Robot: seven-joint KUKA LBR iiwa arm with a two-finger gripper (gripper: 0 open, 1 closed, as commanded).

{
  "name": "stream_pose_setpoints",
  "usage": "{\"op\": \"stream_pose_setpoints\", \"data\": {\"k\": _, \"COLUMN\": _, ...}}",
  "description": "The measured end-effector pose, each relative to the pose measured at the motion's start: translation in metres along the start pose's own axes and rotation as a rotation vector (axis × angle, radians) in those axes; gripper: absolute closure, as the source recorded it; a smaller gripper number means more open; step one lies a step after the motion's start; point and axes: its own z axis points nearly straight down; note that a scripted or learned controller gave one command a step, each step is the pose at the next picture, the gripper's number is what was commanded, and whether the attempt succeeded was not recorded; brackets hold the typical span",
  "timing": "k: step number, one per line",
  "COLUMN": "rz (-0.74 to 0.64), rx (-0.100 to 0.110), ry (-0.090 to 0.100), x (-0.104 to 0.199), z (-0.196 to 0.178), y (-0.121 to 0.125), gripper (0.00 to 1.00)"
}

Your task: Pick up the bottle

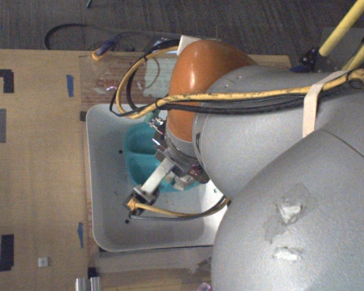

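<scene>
A teal plastic object (138, 153) lies in the white bin (106, 180), near its middle; the arm covers its right part, so I cannot tell whether it is the bottle. The grey arm with its orange band (200, 83) reaches in from the right and takes up most of the view. My gripper (177, 173) points down over the teal object's right side, with its tip hidden behind the wrist. Whether it touches or holds the object cannot be seen.
The bin's left wall and front rim (145, 242) show, with a few dark specks on the floor. A brown board (36, 162) with black and blue tape marks lies to the left. Cables (67, 35) trail on the dark floor at the back.
</scene>
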Motion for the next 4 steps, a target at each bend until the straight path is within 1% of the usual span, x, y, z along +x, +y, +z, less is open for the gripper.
{"op": "stream_pose_setpoints", "data": {"k": 1, "rz": 0.573, "rx": -0.003, "ry": 0.006, "x": 0.01, "z": -0.03, "y": -0.008, "gripper": 1.0}}
{"op": "stream_pose_setpoints", "data": {"k": 2, "rz": 0.491, "rx": -0.004, "ry": 0.005, "x": -0.013, "z": -0.059, "y": 0.015, "gripper": 1.0}}
{"op": "stream_pose_setpoints", "data": {"k": 3, "rz": 0.566, "rx": -0.003, "ry": 0.006, "x": 0.01, "z": -0.031, "y": -0.008, "gripper": 1.0}}
{"op": "stream_pose_setpoints", "data": {"k": 4, "rz": 0.272, "rx": -0.001, "ry": 0.0, "x": 0.011, "z": -0.054, "y": -0.011, "gripper": 1.0}}
